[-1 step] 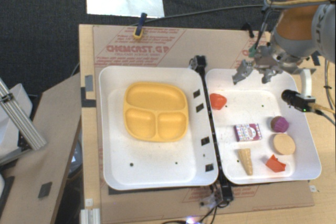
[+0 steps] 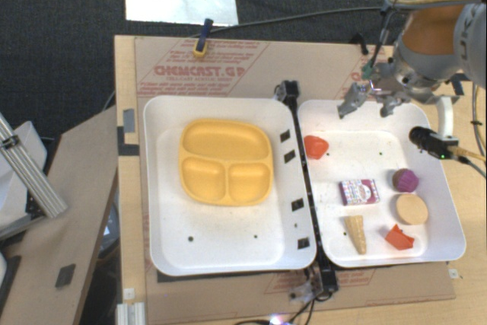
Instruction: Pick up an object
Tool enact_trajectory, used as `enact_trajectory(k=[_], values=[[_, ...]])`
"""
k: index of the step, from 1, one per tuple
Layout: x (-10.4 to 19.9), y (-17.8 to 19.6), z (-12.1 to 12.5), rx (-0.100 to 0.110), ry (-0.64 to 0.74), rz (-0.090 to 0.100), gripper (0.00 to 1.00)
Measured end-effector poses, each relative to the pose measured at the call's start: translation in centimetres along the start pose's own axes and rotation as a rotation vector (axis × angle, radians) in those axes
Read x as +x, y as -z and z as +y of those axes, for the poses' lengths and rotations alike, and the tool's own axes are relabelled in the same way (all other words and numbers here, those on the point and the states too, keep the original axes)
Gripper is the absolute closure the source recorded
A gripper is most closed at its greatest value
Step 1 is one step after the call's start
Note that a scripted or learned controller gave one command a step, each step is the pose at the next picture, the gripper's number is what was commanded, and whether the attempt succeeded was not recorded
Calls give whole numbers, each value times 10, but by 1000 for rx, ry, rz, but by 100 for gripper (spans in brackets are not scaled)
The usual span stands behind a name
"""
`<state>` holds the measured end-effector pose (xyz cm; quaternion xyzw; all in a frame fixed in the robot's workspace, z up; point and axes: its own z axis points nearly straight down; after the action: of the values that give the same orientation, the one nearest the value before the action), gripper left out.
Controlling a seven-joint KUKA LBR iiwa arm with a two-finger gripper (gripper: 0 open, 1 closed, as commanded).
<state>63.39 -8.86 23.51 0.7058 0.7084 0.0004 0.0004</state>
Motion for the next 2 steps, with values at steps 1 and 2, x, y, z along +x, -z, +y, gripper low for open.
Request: enact_trajectory(k=[1, 2], values=[[0, -62, -3, 4, -2, 0, 0], [-5, -118, 0, -8, -4, -3, 0]])
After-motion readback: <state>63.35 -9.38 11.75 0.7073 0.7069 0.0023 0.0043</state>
